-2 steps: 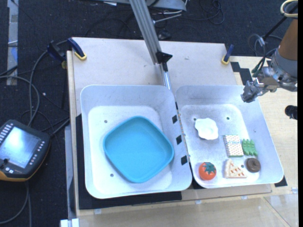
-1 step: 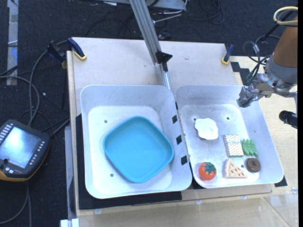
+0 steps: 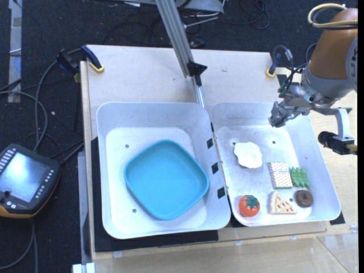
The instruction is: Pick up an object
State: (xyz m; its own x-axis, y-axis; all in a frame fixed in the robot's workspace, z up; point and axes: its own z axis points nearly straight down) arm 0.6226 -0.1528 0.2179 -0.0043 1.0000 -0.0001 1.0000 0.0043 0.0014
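You see the bench (image 3: 148, 73), a pale flat board, and on it two shallow white bins side by side. The left bin (image 3: 114, 124) has smooth matt walls with rounded corners, and in its middle lies a light blue tray (image 3: 165, 178), a glossy plastic square with soft corners, turned a little so that one corner points to the bin's near edge.

The right bin (image 3: 239, 118) carries the small things, all in its near half. A white flat piece (image 3: 248, 154) with a wavy outline lies near the middle of the bin. Toward the right edge you find a small square block (image 3: 279, 174) with a dotted pattern, and just beside it a green bumpy piece (image 3: 299, 177). Along the near edge, from left to right, there are a round red tomato-like toy (image 3: 249, 206) with a green top, a triangular wedge (image 3: 281, 203) in pale and orange colours, and a dark brown ring (image 3: 304, 198) like a small doughnut.

The gripper (image 3: 280, 117) hangs over the far right corner of the right bin, well apart from all these things. The grey arm with its orange band comes in from the right. The fingers are dark and small against the bin wall, so you cannot tell if the claw is spread or pressed together. Nothing is visible between them.
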